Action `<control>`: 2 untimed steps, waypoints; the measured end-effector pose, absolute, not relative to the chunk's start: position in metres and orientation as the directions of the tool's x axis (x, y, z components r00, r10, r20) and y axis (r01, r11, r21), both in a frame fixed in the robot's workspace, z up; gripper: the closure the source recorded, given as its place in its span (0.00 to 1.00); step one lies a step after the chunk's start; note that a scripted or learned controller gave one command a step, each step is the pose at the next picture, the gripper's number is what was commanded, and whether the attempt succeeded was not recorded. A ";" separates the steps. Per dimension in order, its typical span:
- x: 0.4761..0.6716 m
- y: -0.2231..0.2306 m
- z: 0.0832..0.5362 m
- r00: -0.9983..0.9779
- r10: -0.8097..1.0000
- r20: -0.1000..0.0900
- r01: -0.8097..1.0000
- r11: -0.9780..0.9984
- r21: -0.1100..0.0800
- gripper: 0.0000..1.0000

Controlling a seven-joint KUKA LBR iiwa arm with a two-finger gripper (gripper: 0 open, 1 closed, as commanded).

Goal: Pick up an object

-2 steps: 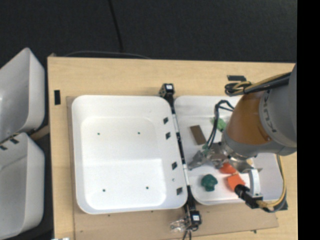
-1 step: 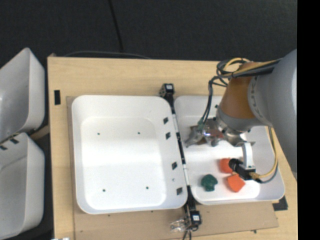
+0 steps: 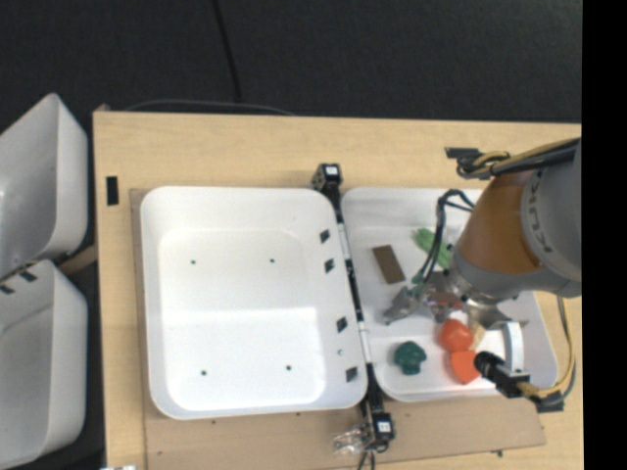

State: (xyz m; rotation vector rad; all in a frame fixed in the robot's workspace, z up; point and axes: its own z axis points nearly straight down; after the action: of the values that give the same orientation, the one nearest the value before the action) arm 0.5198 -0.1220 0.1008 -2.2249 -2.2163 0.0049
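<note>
From above, the right bin (image 3: 392, 399) holds a small brown block (image 3: 388, 263), a dark green lump (image 3: 409, 356), two orange-red pieces (image 3: 457, 337) and a light green item (image 3: 427, 239) partly behind the arm (image 3: 509, 233). The gripper (image 3: 407, 305) hangs low between block and lump; whether its fingers are spread is unclear. The block lies just up-left, apparently not between them.

Readable text: none | labels, brands, numbers, signs: none legible on bins (image 3: 235, 204) or worktop (image 3: 118, 262)
</note>
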 end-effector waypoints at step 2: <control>0.654 -0.131 0.102 -0.003 1.000 -0.003 1.000 0.003 0.008 0.00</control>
State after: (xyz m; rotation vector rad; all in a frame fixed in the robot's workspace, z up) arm 0.6540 -0.1310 0.1021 -2.2227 -2.2304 -0.0053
